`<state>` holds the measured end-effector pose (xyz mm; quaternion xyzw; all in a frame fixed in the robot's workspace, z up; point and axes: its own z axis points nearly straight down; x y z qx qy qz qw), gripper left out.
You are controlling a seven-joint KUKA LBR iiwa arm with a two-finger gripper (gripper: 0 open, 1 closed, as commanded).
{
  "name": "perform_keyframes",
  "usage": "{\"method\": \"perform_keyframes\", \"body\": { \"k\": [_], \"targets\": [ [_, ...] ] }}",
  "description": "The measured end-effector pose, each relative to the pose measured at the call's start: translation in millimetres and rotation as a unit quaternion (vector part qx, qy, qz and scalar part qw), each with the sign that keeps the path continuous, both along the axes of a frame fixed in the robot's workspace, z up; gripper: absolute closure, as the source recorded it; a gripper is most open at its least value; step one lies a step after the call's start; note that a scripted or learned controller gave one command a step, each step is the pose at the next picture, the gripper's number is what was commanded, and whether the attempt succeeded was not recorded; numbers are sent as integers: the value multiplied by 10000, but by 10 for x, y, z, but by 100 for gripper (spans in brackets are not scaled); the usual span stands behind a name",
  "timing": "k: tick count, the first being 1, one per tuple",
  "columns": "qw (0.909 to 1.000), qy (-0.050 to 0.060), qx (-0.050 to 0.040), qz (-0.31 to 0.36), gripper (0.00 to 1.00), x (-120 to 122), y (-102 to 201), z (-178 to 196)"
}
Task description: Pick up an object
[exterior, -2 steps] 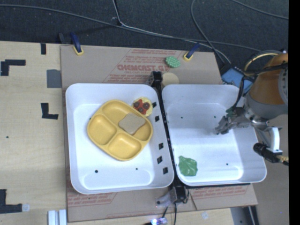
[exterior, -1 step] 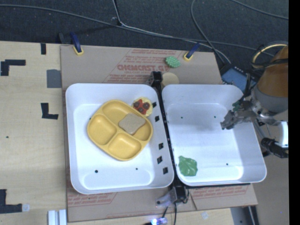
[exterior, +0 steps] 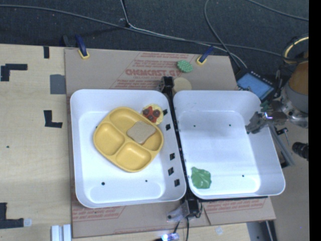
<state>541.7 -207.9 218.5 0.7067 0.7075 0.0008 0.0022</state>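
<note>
Hovering at the right bin's right rim, the gripper holds nothing, its opening indeterminate, well apart from the green object.

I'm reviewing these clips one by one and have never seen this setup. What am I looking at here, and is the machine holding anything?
One camera looks down at a slant on a bench with two shallow white bins. The left bin holds a yellow divided plate with a tan slice like toast on it and a small red and yellow item at its upper right edge. The right bin holds a green leafy piece in its near left corner. The robot arm reaches in from the right; its gripper sits at the right bin's right rim. Nothing is visible between its fingers.
</note>
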Motion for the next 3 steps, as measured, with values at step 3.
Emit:
{"method": "perform_keyframes", "body": {
  "k": [3],
  "targets": [
    [10000, 34, 16, 25, 100, 19, 1127, 204]
  ]
}}
